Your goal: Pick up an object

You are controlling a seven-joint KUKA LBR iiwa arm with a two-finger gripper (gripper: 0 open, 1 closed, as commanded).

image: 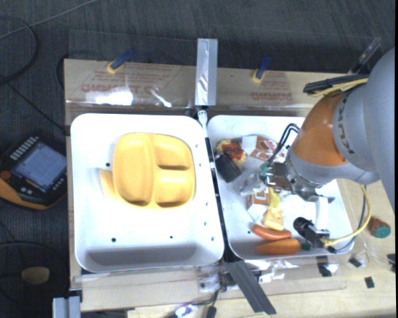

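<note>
The right bin [235, 240] holds a clutter of small toy foods. An orange sausage [277, 246] and a red-orange one [270, 232] lie near its front edge, with a yellow cheese wedge [274, 214] just behind them. A dark piece with a red and yellow top [228, 159] sits at the bin's left side, and small brown-and-white packets [261, 152] lie at the back. My gripper [273, 175] reaches down into the middle of this bin, above the cheese wedge and packets. The arm's grey and orange wrist hides most of it.
The left bin [93, 244] holds a yellow divided tray [152, 169]. A handheld pendant [30, 171] lies on the floor left of the bench. Blue and yellow clamps [121, 61] sit on the cardboard at the back. A black cable loops along the right bin's right edge [363, 211].
</note>
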